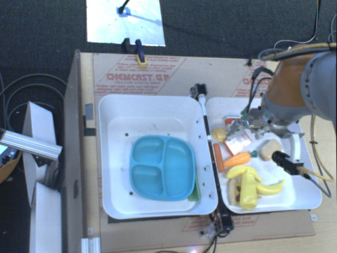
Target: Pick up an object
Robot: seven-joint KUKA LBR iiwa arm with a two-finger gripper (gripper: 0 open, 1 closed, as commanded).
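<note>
My gripper [243, 125] hangs low over the back of the right bin [305, 194], just above a white packet with red print [238, 141]. Nothing shows between it and the packet that tells of a hold. Before the packet lies an orange carrot [237, 159]. An orange-red stick [218, 156] rests along the bin's left wall, with a pale yellow piece [219, 135] behind it. A beige block [268, 149] sits to the right of the carrot. At the front are a yellow bottle [248, 191] and a banana [269, 187].
The left bin [121, 115] holds a blue divided plate [162, 167], with a green thing [195, 193] poking out from under its right edge. A dark divider rail [209, 152] runs between the bins. The grey and orange arm [300, 83] looms over the right bin's back right.
</note>
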